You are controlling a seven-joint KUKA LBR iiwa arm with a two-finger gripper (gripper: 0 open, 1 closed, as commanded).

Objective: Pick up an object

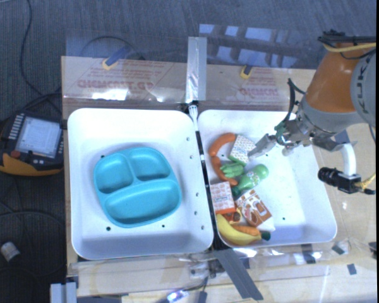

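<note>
The bench (132, 84) bears two white bins, left (82, 169) and right (303, 201), touching side by side.

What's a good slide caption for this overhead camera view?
Grey-and-orange arm's gripper hovers over toy food in the right white bin; blue divided plate sits left.

Toy food items lie clustered against the left wall of the right bin (316, 188). Orange sausage (218, 142) and white packet (241, 148) at far end; green vegetables (243, 174) mid-pile; red-white cartons (239, 206) and banana (239, 233) nearest the front wall.
</note>
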